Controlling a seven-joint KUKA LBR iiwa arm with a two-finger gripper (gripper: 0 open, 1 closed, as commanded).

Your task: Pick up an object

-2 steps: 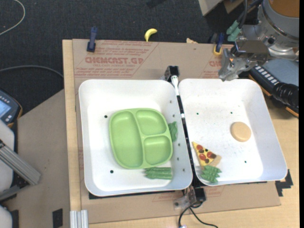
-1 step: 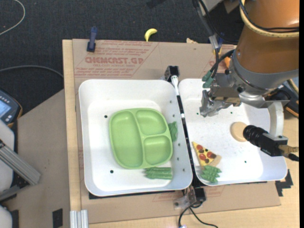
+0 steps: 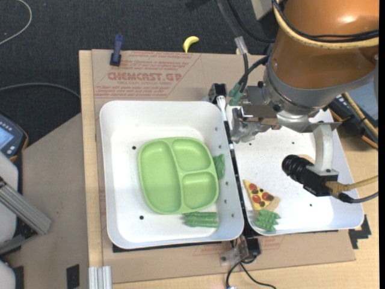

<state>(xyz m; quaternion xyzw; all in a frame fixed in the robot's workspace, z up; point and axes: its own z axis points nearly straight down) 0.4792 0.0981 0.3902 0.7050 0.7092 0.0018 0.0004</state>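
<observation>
The gripper (image 3: 242, 125) hangs over the right bin's (image 3: 295, 212) inner edge (its opening cannot be told). The pizza slice (image 3: 260, 195) lies just camera-ward of it. It should probably centre over the slice before descending, clear of the green sprig (image 3: 266, 221) beyond.

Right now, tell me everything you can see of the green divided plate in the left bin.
The green divided plate is pale green, plastic-looking, round-cornered, with three compartments: one long on the view's left, two smaller on the right. It lies flat, open side up, slightly turned, mid-floor in the left bin. A small green piece meets its right edge; a green vegetable toy lies along its lower edge, contact unclear.
</observation>
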